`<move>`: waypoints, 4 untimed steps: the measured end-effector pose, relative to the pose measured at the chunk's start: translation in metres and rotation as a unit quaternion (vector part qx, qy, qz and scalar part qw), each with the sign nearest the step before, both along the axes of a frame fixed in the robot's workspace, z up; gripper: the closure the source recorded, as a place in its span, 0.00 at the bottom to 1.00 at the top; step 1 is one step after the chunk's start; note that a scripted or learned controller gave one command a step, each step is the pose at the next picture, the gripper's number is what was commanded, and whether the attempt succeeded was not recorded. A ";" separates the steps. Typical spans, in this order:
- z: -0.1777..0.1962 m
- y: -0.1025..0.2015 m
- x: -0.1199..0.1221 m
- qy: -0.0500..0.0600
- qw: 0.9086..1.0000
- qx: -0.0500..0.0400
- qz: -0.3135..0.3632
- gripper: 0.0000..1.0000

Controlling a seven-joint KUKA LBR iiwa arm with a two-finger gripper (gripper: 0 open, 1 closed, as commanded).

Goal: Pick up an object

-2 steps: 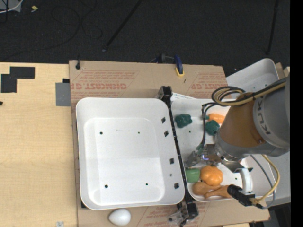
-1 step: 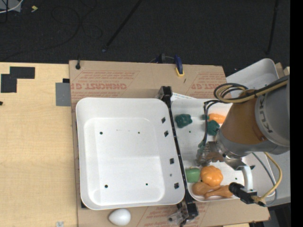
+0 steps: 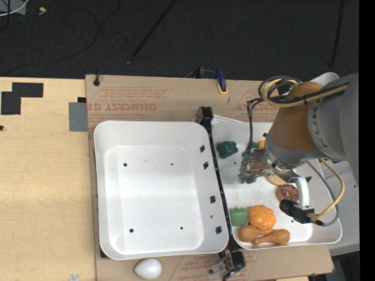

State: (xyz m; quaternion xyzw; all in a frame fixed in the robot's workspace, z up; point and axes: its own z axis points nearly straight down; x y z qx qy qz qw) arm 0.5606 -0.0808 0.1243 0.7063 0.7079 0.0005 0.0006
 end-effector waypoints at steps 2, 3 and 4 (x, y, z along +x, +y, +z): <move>-0.020 -0.012 -0.014 0.000 1.000 0.000 -0.001 1.00; -0.011 -0.013 -0.016 0.004 1.000 0.001 -0.003 1.00; -0.002 -0.015 -0.017 0.005 1.000 0.001 -0.004 1.00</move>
